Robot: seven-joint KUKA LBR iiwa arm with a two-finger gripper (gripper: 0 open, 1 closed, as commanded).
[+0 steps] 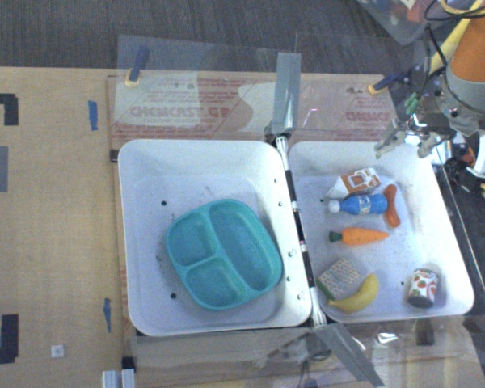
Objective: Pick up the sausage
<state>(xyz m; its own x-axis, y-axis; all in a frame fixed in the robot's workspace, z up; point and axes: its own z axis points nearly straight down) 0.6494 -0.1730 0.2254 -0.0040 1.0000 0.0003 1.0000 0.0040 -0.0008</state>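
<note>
The sausage is a short reddish-brown link lying in the right bin, just right of a blue bottle. My gripper hangs over the bin's far right corner, up and slightly right of the sausage and well apart from it. Its fingers are spread open with nothing between them.
The right bin also holds a small carton, a carrot, a banana, a speckled block and a can. A teal divided plate lies in the left bin. Cables and clutter sit beyond the right bin's far edge.
</note>
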